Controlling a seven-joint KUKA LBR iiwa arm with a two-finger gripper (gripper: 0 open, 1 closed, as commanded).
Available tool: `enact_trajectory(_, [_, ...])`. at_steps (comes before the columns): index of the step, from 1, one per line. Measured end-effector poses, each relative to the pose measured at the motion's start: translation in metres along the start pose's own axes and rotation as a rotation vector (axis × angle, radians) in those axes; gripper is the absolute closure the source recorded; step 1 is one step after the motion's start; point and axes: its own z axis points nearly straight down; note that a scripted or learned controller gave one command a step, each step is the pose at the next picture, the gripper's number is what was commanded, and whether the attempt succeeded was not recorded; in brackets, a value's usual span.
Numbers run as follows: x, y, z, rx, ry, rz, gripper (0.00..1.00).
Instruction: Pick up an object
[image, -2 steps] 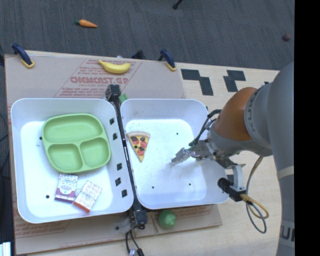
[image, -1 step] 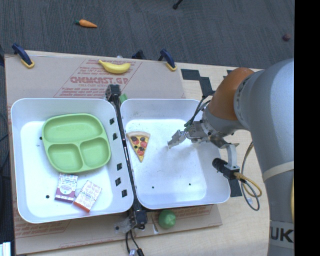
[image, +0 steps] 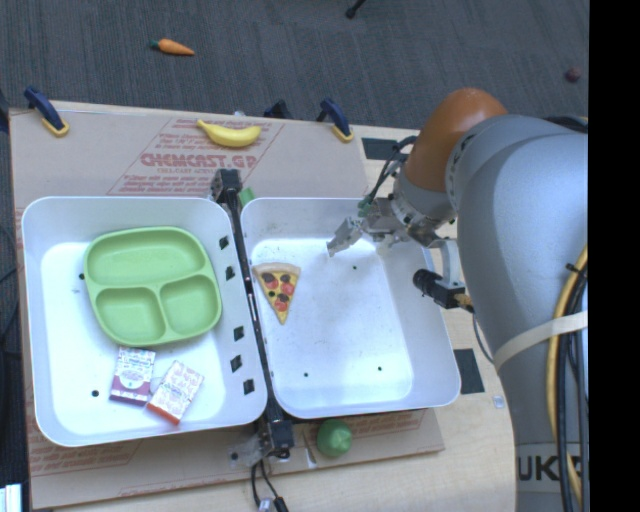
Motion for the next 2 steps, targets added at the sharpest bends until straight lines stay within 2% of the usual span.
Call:
enact_trajectory(1, [0.001,0.001,-0.011,0.001,0.0,-0.007,1.0])
enact_trajectory(2, [0.002,0.001,-0.021,0.002,0.001,-0.014,1.0])
